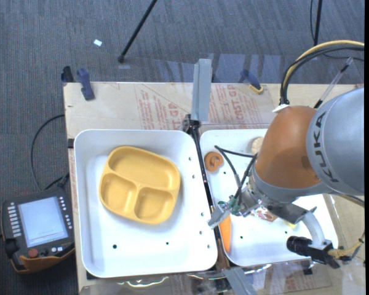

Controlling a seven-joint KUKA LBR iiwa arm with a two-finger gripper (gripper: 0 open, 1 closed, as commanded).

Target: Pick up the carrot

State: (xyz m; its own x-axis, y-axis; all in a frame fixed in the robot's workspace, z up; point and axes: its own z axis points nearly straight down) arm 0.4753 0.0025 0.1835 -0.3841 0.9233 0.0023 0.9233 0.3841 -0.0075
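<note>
Reaching in from the right, the arm (307, 149) hangs over the right bin (267, 251). Left bin (92, 226) has a yellow divided plate (139, 184) in it. The hand (224, 214) is down at the right bin's left edge, right by the carrot (225, 235) lying there, can't tell if it's open or gripping. Small brown round thing (213, 161) sits further up that bin.

Dark grey ribbed carpet (172, 23) across the upper frame and down the left side. Thin black stand legs (141, 23) slanting in from the top centre and top right. A small white scrap (98, 42) at upper left. Teach pendant (40, 233) with trailing black cable at lower left.
</note>
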